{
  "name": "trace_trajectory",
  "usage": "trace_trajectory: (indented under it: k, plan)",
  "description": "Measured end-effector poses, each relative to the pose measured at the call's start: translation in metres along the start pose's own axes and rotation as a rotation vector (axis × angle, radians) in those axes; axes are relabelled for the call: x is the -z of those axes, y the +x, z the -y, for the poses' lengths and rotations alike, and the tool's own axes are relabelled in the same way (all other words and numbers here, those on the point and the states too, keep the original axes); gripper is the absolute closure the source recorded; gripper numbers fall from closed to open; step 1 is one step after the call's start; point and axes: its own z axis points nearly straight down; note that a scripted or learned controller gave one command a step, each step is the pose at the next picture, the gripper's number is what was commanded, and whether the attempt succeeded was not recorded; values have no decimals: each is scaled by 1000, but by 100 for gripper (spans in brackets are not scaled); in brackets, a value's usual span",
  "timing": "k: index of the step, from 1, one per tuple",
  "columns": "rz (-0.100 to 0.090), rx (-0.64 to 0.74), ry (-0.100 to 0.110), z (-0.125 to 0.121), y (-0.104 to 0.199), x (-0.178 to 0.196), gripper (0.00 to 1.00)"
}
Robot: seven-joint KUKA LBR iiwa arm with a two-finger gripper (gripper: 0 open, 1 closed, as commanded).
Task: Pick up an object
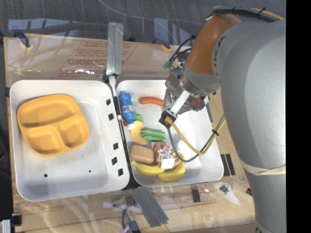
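Arm point(243, 81) takes up everything right of the bottle point(126, 107) and reaches in over the right bin.

Left bin point(19, 178), left of bottle: one yellow tray point(51, 123) with three compartments, nothing in them.

Right bin point(204, 144) holds the bottle and all the small stuff. Bottle is blue and lies along that bin's left wall.

End effector point(170, 98) hangs just right of bottle, over the far half of the bin. The wrist hides its working end, so open or closed: can't tell. Nothing visibly held.

Rest of the contents, big to small:
- banana point(160, 171): nearward of bottle, curved along the near wall
- bun point(142, 154): between bottle and banana, touching banana
- carton point(165, 155): just right of bun, resting on banana
- sausage point(151, 101): orange, just right of bottle, lying flat on its own, bare floor around it
- green piece point(153, 134): nearward and right of bottle, on top of the pile

My pick is the sausage, since it's closest to the end effector and clear of neighbours.
- Handling: looks like toy plastic, so probably light, stiff and smooth, a bit slippery.
- Grip: take it mid-length, across the narrow axis.
- Risk: it's round, so it may roll out if the grip is off-centre.

The pile nearward is crowded, and a grab there likely shoves the neighbours.
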Motion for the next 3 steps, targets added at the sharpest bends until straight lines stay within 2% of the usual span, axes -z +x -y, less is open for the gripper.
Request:
trace_trajectory:
  k: [1, 2, 3]
  plan:
    - [0, -290, 0, 21, -41, -30, 100]
    - [-9, -224, -7, 29, 28, 61, 100]
    - [5, -434, 2, -22, 5, -44, 100]
